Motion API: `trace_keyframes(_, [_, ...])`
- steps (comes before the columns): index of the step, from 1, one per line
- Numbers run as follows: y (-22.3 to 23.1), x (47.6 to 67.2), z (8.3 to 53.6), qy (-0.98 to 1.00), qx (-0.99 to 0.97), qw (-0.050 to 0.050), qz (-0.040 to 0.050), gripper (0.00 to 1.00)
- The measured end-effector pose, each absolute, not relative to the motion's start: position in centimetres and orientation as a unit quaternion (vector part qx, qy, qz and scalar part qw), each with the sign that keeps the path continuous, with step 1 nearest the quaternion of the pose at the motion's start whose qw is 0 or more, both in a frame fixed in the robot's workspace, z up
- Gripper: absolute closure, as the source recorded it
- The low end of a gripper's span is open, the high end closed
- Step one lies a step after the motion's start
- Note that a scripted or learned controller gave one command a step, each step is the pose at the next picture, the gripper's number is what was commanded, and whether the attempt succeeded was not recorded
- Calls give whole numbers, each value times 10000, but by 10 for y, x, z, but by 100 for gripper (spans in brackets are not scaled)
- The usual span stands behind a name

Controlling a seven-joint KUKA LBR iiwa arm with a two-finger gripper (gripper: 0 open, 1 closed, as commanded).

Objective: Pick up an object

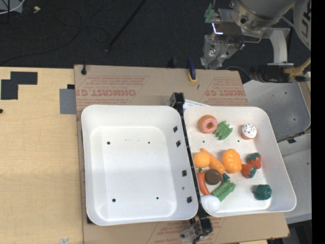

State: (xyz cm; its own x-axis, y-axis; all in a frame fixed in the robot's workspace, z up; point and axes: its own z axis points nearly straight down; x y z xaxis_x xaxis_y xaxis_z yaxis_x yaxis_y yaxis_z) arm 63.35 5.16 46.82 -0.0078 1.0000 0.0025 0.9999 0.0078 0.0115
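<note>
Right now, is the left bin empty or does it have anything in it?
Empty: the left bin shows bare white floor with a few small dark holes. All the toy foods, like the pink donut, sit in the right bin.

Two shallow white bins sit side by side on a cardboard sheet (pixel 137 88) atop the bench (pixel 35 151). The left bin (pixel 91 136) shows only its bare floor with a few small dark holes. The right bin (pixel 269 131) holds toy food: a pink donut (pixel 207 124), a green leafy piece (pixel 223 130), a white cupcake (pixel 249 131), an orange (pixel 201 159), an orange pumpkin (pixel 231 160), a red-and-green piece (pixel 251 165), a brown disc (pixel 213 177), a carrot (pixel 202 183), a green pod (pixel 224 189), a dark green lump (pixel 262 191) and a white egg (pixel 211 203) (touching the front wall). The hand (pixel 216 52) hangs beyond the bins' far edge, above the cardboard, with nothing between its fingers.
</note>
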Motion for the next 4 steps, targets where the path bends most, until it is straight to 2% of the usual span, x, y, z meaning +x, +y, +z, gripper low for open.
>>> trace_keyframes(1, [77, 572, 537, 7087, 7055, -1, 8, 100])
trace_keyframes(2, [196, 553, 537, 7117, 7025, -19, -6, 100])
trace_keyframes(3, [207, 514, 389, 7083, 7059, -48, -98, 100])
trace_keyframes(4, [237, 501, 493, 7088, 7054, 6, 28, 100])
